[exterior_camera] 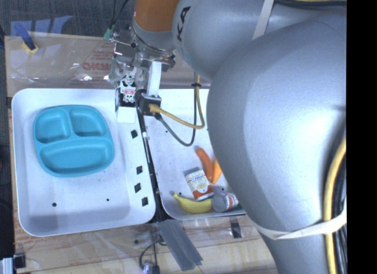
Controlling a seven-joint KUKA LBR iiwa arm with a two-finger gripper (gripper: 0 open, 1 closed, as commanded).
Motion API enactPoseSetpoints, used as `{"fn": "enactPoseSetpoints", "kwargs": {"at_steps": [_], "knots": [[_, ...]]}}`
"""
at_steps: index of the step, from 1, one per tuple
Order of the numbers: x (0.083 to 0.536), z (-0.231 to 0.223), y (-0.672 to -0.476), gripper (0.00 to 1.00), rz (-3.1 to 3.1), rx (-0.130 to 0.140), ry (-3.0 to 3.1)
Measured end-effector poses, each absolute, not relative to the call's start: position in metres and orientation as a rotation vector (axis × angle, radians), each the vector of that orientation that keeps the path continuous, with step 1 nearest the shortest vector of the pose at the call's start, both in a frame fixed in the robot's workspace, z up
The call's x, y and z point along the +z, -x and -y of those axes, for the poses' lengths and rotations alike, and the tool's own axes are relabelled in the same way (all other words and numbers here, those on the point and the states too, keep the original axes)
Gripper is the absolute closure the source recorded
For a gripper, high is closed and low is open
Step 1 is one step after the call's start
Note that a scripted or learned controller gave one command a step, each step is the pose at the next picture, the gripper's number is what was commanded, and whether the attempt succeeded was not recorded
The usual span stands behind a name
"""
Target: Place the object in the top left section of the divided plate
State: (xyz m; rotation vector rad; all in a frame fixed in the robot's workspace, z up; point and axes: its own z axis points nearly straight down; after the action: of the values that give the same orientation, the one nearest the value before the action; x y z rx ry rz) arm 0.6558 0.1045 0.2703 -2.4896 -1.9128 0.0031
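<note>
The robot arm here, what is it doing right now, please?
The grey arm reaches in from the right, and its gripper is over the top edge of the bins, near the divider between them. A small black-and-white object shows at the gripper, but a grasp is not clear. The blue divided plate lies in the left bin with nothing in its sections. A banana, a carrot and a small carton lie in the right bin.
</note>
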Motion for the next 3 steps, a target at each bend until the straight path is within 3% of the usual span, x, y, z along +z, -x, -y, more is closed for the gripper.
{"fn": "enactPoseSetpoints", "kwargs": {"at_steps": [1,2,3], "knots": [[0.295,-0.164,-0.656,1.00,2.072,0.003,2.360],[0.285,-0.188,-0.645,1.00,1.771,0.009,2.592],[0.238,-0.218,-0.640,1.00,2.017,0.009,2.404]]}}
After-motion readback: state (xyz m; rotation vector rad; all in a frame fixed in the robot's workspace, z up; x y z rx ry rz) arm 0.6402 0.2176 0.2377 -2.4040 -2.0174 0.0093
